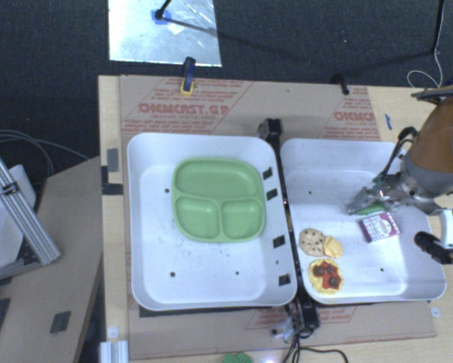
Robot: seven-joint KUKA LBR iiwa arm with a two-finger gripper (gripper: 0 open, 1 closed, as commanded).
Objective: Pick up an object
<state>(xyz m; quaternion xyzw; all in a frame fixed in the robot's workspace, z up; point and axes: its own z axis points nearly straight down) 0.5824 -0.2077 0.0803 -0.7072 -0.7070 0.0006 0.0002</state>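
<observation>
Over right bin point(302, 165): gripper point(362, 203) low, just above-left of maroon packet point(379, 226), can't tell jaw state. Cookie point(311, 240), yellow piece point(333, 246), pizza slice point(326, 276) nearby. Green 3-section plate point(217, 200) in left bin point(147, 203).

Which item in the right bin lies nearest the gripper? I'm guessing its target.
The maroon packet, just below the gripper; the cookie and pizza slice lie farther left.
</observation>
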